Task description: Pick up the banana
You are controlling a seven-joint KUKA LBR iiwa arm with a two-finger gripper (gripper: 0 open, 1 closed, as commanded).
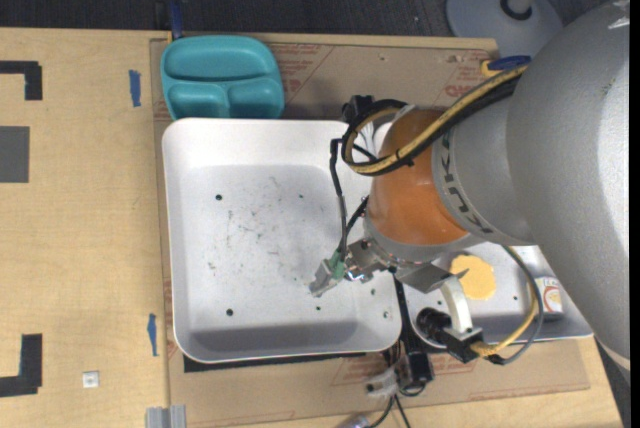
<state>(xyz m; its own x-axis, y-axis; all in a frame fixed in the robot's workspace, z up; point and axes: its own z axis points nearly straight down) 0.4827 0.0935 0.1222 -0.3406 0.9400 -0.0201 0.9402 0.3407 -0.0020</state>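
A yellow thing (472,277) peeks out from under the arm in the right bin (545,314). Most of it is hidden, so I cannot tell whether it is the banana. My gripper (328,276) hangs low over the right part of the left bin (185,216), close to its floor, with a small green part at its tip. I see nothing held in it. The grey arm with its orange band (415,191) covers nearly all of the right bin.
A teal divided tray (222,76) stands just behind the left bin. Black cables (360,131) loop off the wrist above the bin's right wall. A wooden bench (80,216) stretches to the left.
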